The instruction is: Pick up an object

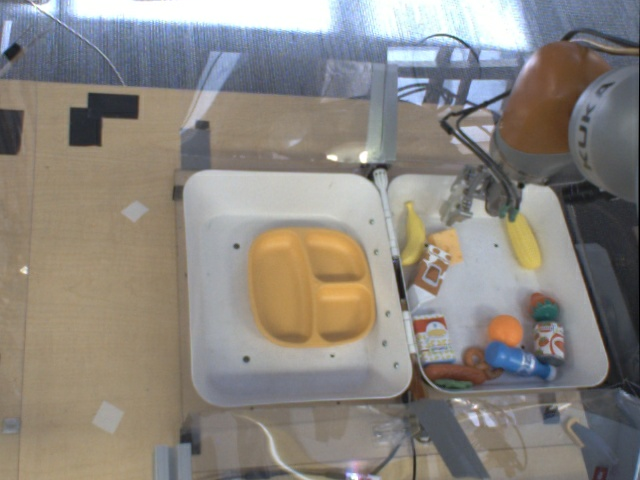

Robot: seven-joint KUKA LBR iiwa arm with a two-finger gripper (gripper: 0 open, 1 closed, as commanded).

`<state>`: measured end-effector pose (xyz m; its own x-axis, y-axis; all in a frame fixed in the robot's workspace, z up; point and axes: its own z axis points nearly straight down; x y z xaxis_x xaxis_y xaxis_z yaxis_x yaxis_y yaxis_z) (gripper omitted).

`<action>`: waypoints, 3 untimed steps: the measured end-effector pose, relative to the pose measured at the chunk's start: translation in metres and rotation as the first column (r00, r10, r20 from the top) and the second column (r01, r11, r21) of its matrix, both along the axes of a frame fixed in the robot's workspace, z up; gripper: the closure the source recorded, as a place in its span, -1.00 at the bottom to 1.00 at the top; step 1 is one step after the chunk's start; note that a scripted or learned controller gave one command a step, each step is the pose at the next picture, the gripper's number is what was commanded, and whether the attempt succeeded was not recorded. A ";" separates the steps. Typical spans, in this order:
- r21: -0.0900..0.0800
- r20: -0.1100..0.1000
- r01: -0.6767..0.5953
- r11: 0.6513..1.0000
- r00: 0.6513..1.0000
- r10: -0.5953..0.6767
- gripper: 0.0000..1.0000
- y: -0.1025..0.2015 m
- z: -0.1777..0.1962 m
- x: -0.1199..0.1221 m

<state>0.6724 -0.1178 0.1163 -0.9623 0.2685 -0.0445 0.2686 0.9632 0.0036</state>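
The pale wooden bench top (90, 298) spreads across the left, with black block marks near its far edge; on it sits the left shallow white plastic bin (215, 368), and in that bin's middle lies a yellow-orange plastic divided tray (310, 286) with three compartments, one long and two smaller.

Past the grey divider rail, the right shallow white plastic bin (590, 353) holds a scatter of small toy foods; a curved yellow plastic banana (412, 233) lies along its left wall; just beside it sit a pale orange wedge-shaped cheese piece (447, 244) and a brown-and-white printed carton (430, 268), touching each other; nearer the front rests a small white-and-red printed box (434, 337), and a dark red sausage-like piece (457, 374) lies against the front wall; a round orange ball-shaped fruit (505, 330) sits just behind a blue plastic bottle lying on its side (517, 360); at the right stand a small green-and-brown piece (545, 309) and a red-and-white printed can (549, 341), close together.

Towards the back of that bin lies a yellow plastic corn cob (523, 241); the metal two-finger gripper (478, 198) hangs over the bin's far part, between the banana and the corn cob, just beside the cob's upper end; nothing sits between its fingers, and whether they are spread or pressed together I cannot tell; above it rises the grey arm with its orange band (550, 98), entering from the right.
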 end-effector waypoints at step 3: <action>0.011 -0.031 0.391 0.920 0.920 -0.391 -1.00 -0.067 -0.027 -0.092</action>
<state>0.5805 -0.1849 0.0889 -0.7813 0.6240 -0.0113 0.6240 0.7814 0.0059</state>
